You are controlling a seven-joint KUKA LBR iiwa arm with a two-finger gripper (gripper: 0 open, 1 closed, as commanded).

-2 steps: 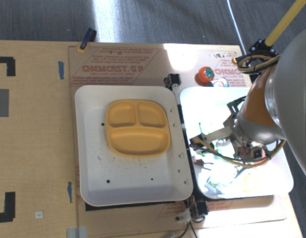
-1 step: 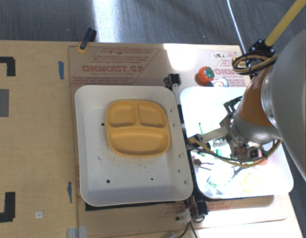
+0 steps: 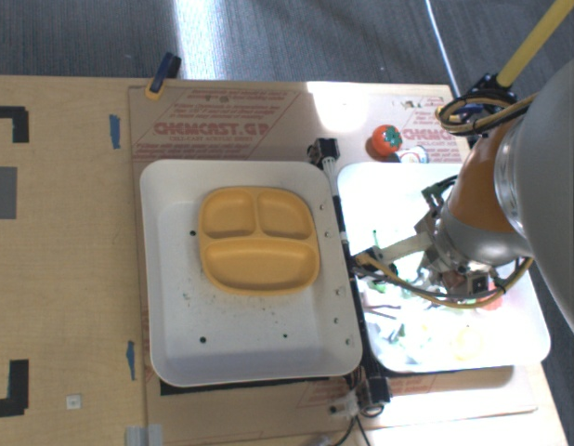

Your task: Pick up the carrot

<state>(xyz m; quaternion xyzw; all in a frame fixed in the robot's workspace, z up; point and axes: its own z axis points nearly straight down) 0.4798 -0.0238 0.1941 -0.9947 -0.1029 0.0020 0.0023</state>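
The grey arm with the orange band reaches in from the right and hangs low over the right shallow white bin. Its wrist and cables cover the middle of this bin. The two-finger gripper is somewhere under the wrist, and I cannot tell its state because the body of the arm hides it.

The carrot itself I cannot make out with certainty. A small orange-red spot shows at the lower edge of the wrist, touching the cables, but it is too small to say if it is the carrot or part of the robot. So, in my judgement, the pick is not yet shown as done: nothing is seen lifted.

The left shallow white bin holds a yellow plastic plate with three compartments. A small red round toy with a green top lies on the cardboard behind the right bin. The objects in the right bin are overexposed and blurred.
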